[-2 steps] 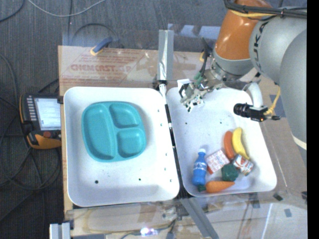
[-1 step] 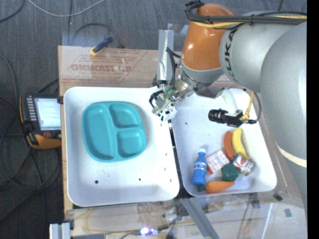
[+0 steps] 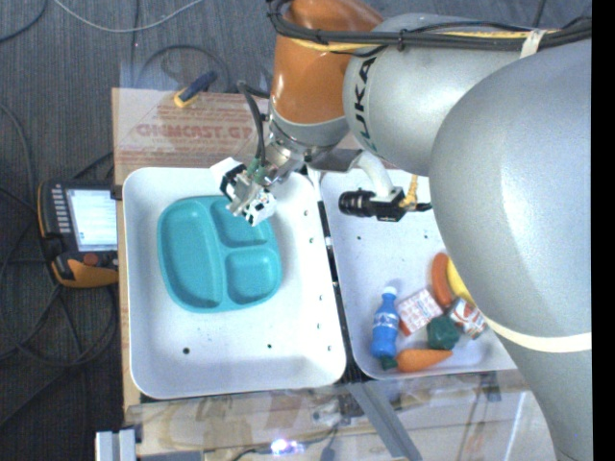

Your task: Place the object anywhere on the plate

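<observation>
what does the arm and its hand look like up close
The arm is bulky, rounded grey metal with a glossy orange band above the wrist, black KUKA lettering and black cables strapped along it. The hand is small, white and black, with green parts.

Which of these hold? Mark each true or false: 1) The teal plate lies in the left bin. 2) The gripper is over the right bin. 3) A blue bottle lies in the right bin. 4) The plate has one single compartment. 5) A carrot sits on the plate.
1) True: the teal plate lies in the left bin.
2) False: the gripper is over the left bin, at the plate's upper right edge.
3) True: the blue bottle lies in the right bin.
4) False: ridges divide the plate into three compartments.
5) False: the carrot lies in the right bin beside the bottle.
</observation>
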`<state>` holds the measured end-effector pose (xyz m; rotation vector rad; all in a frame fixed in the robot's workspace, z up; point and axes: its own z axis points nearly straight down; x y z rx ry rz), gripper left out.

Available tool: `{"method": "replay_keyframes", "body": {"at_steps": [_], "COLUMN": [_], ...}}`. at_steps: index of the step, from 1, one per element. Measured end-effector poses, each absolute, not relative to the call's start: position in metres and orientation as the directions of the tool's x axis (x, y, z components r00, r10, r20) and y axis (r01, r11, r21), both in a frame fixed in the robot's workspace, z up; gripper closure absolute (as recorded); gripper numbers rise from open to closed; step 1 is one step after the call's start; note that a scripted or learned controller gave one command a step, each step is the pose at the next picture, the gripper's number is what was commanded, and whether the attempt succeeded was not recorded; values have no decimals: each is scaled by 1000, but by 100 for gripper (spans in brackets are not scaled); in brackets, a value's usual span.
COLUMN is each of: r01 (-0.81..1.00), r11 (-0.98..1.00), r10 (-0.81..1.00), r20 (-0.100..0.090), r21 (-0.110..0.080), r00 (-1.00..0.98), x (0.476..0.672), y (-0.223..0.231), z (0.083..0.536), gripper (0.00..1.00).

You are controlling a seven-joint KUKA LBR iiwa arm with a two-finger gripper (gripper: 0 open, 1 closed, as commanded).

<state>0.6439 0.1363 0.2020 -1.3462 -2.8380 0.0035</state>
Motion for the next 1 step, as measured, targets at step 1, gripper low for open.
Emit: {"method": "replay_keyframes", "body": {"at_steps": [1], "r01": [775], "r11": [633], "r10": [775], "r20": [0], "r21": [-2], "r00": [-633], "x": [644], "y": [136], "z": [202], "gripper": [0]}}
